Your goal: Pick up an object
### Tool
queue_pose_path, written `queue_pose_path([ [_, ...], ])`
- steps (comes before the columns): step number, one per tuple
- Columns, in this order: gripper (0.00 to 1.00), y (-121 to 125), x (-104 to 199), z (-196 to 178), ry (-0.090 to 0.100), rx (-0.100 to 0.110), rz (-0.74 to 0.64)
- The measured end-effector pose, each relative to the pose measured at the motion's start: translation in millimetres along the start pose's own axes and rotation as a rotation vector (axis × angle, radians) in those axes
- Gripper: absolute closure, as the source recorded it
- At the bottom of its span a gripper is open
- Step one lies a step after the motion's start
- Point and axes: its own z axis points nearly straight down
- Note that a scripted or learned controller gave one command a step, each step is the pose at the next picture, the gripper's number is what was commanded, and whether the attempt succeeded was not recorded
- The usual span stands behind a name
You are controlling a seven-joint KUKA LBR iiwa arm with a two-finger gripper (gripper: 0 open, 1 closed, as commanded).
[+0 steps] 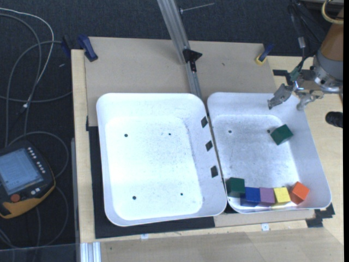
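While the gripper [289, 99] is hanging over the right bin's [313, 162] far edge, its fingers are spreading apart and gripping nothing. A dark green block [281, 134] is lying just below it, apart. Well below, green [235, 186], blue [252, 195], purple [266, 195], yellow [281, 195] and orange [299, 191] blocks are lining the near wall.

The wooden bench [142, 64] carries two shallow white bins side by side. The left bin [109, 105] and the right bin [313, 152] touch along their inner edges, joined by small black clips [209, 145]. A black mat [95, 146] shows under the left bin's edge. A blue clamp [87, 47] grips the bench's far left corner, and a yellow-and-blue clamp [265, 53] its far right edge.
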Motion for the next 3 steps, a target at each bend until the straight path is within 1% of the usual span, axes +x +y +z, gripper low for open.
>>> queue_pose_path([
  [1,0.00,-47.8,-9.1,77.4,-0.001,-0.015,-0.011],
  [2,0.00,-10.4,-11.9,94.2,0.004,0.000,-0.006],
  [3,0.00,-18.9,-13.1,92.8,0.003,-0.001,-0.007],
])
